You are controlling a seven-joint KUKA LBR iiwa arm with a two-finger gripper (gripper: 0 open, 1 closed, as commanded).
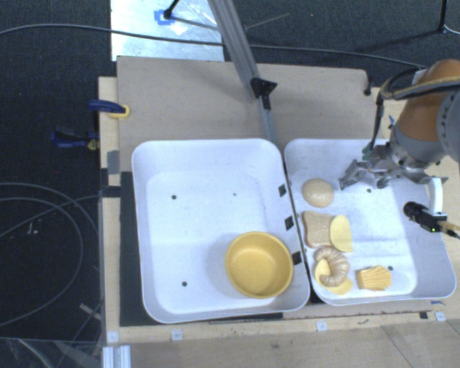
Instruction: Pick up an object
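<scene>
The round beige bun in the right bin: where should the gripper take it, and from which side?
Take the round beige bun across its middle, coming straight down from above. It looks domed and sits apart from the square toast slice below it, with bare floor of the right white bin all round, so the fingers should fit either side. The gripper hovers just right of it.

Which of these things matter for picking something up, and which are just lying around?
In play:
hand
bread roll
toast slice
croissant
ridged chip
yellow bowl

Lying about:
blue clamps
tripod pole
floor cables
</scene>
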